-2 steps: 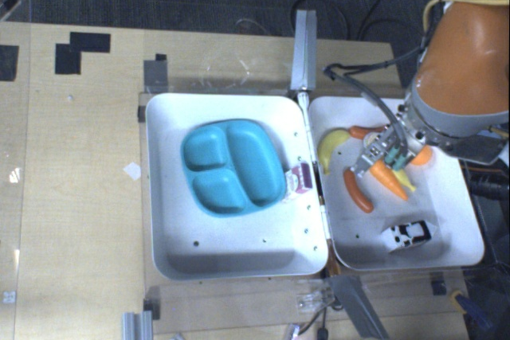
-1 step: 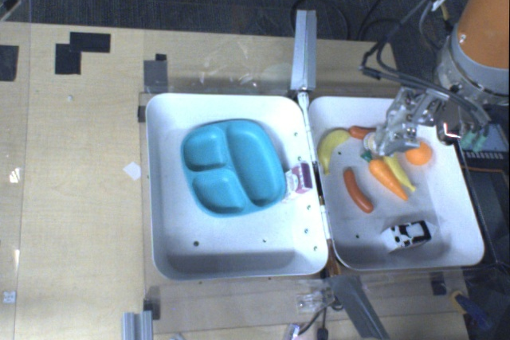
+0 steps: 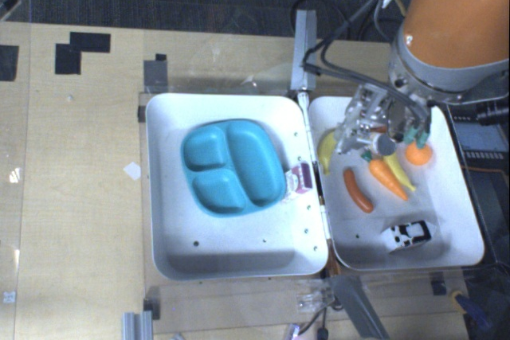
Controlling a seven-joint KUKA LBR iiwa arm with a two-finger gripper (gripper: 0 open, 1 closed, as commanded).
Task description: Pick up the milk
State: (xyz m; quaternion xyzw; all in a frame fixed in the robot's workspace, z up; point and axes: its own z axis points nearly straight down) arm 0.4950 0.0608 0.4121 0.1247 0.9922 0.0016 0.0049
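Camera view: milk (image 3: 409, 234) small, indistinct.

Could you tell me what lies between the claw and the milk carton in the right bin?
In the camera view, a carrot and a sausage lie between the claw and the milk carton, on the right bin floor.

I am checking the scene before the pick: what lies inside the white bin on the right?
In the right white bin: a yellow banana, orange carrot, red sausage, round orange fruit and black-and-white milk carton. The pincer covers the bin floor beneath it.
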